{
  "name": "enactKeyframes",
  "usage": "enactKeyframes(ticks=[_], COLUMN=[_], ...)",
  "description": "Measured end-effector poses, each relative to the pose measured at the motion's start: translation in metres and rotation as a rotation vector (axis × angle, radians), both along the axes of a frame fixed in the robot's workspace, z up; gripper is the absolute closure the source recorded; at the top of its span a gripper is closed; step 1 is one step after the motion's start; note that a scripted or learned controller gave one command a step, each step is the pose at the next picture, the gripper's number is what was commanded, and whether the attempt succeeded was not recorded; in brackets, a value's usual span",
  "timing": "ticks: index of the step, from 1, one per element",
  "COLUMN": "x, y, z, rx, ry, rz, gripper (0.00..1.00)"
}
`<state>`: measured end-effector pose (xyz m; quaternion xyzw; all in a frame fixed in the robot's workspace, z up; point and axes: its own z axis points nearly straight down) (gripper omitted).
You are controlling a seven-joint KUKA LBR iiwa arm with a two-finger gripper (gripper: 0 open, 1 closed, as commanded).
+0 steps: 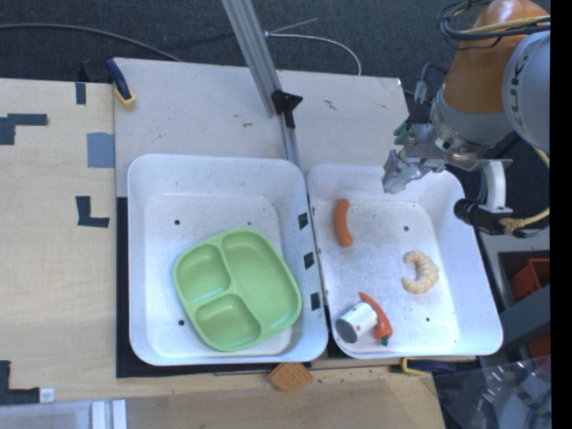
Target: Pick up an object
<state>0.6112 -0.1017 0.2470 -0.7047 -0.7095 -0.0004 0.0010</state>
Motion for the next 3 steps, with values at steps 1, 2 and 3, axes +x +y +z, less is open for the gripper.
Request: enactKeyframes(ticks=[1,2,3], x=[0.019,0.032,0.040], y=[0.055,0.112,0.162], z=[0.003,0.006,-0.012], rx=[0.000,0.000,-0.001], ry=[0.000,-0.001,0.002], rz=[0.000,0.000,-0.001], gripper=[1.00,1.00,1.00])
